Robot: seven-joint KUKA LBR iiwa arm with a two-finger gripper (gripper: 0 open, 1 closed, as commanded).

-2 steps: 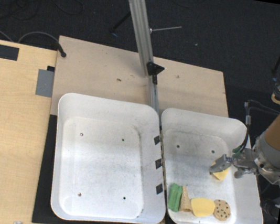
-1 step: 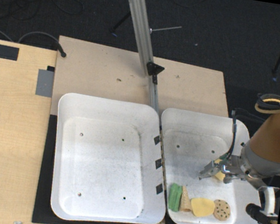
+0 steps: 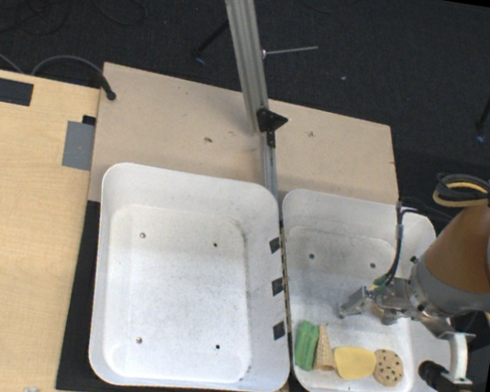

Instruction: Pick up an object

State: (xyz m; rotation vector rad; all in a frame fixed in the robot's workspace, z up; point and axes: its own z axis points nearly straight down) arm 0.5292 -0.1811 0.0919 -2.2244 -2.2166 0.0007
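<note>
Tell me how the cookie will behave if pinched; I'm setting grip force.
The cookie looks like a thin flat disc lying flat in the right bin, so probably light and hard to get fingers under. Lying beside a yellow piece, it would likely slide rather than roll if pushed.

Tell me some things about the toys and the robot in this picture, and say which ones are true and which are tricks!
1. The cookie lies in the right bin. True.
2. The green sponge lies in the left bin. False: it lies in the right bin, near the wall between the bins.
3. The gripper is holding the cookie. False: it hangs above the toys, apart from them.
4. The yellow chip lies between the sponge and the cookie. True.
5. All the toys sit along the near edge of the right bin. True.
</note>
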